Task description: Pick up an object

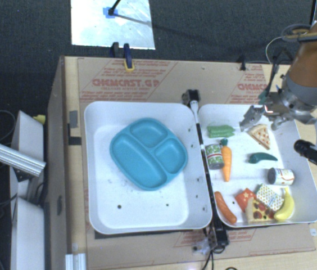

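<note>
Take the orange plastic carrot (226, 163) in the right white bin (310, 198) as your landmark. Your gripper (258, 117) hangs above and to the right of it, over the bin's far end, its fingers spread and holding nothing. Just right of the gripper lies a tan triangular pizza slice toy (260, 136); a green leafy vegetable toy (220, 131) lies directly above the carrot. A small labelled can (214, 156) touches the carrot's left side. To its right lies a dark green pepper (261, 158). Left of the carrot, the other bin holds a blue divided plastic plate (148, 153).
</note>
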Motion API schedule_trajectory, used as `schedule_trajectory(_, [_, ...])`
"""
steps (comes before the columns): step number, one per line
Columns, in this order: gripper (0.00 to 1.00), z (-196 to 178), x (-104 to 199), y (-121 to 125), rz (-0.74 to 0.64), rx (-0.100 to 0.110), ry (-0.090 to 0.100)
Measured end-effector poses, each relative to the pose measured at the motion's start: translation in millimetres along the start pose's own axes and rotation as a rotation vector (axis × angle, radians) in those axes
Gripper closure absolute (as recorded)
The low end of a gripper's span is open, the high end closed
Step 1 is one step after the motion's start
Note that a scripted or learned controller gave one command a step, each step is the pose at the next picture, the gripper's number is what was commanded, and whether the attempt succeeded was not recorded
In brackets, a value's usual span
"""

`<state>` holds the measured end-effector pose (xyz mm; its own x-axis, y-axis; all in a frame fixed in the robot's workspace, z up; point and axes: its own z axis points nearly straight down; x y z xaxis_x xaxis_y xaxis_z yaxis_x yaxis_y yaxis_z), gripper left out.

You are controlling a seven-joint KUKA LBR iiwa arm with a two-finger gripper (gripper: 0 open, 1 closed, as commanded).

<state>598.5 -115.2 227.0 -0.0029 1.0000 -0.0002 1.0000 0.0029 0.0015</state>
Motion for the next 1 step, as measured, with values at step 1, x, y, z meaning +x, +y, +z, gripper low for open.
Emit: schedule_trajectory(1, [0.00,85.7,27.0,20.6,-0.001,0.002,0.000])
